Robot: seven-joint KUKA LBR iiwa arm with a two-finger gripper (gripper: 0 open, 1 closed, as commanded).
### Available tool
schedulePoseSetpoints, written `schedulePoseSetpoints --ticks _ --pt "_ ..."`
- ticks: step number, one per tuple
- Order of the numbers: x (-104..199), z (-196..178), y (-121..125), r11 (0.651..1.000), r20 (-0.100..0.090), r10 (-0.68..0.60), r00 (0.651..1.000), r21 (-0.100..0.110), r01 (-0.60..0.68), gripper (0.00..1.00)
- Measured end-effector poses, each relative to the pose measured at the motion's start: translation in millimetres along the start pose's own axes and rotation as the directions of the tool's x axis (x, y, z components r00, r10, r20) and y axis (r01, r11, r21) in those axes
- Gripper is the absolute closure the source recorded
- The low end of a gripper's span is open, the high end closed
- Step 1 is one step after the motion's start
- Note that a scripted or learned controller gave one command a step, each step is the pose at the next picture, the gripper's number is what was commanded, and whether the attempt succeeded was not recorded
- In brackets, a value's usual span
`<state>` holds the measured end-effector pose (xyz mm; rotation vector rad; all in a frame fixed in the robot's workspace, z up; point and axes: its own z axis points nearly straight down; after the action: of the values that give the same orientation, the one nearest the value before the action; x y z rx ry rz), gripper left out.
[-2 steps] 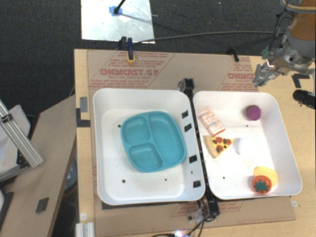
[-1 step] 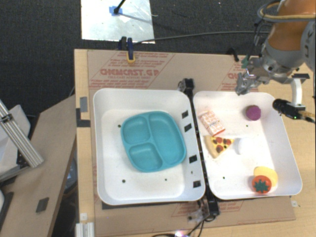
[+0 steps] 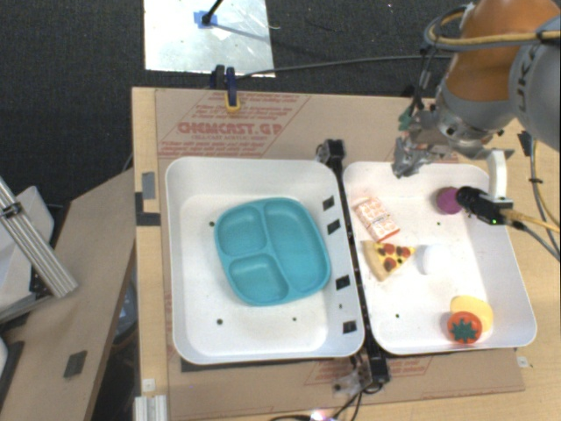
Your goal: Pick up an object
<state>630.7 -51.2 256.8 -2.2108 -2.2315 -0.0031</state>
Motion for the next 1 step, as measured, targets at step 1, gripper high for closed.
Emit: schedulePoseSetpoints --ticks 1 --pt "52.3 19.3 -16.3 1.0 0.001 0.001 1.0 0.002 -0.001 1.0"
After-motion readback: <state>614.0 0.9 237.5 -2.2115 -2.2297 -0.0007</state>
